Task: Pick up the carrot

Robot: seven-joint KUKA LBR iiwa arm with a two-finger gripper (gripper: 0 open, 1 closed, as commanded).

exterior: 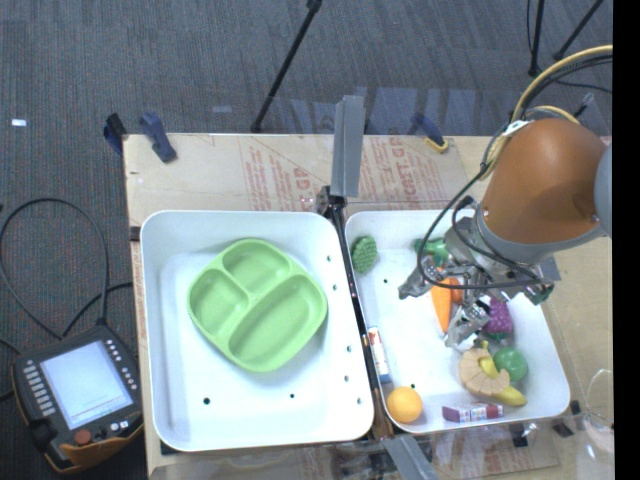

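The green plate (258, 304) fills the left bin (160, 268); an orange ball (405, 404) sits at 7 o'clock in the right bin (400, 268). The carrot (442, 306) lies mid-bin, just beneath the gripper (462, 313), whose jaws I cannot tell apart or together. Best to descend straight, straddling the carrot, clear of the purple grapes (496, 318) at 3 o'clock. The cardboard tabletop (250, 173) stands on dark carpet (200, 48).

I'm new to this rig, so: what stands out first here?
The arm's big orange band looms over the right bin, with the end effector low beside the carrot. In the left bin lies a lime green divided plate. An orange fruit sits near the right bin's front edge.
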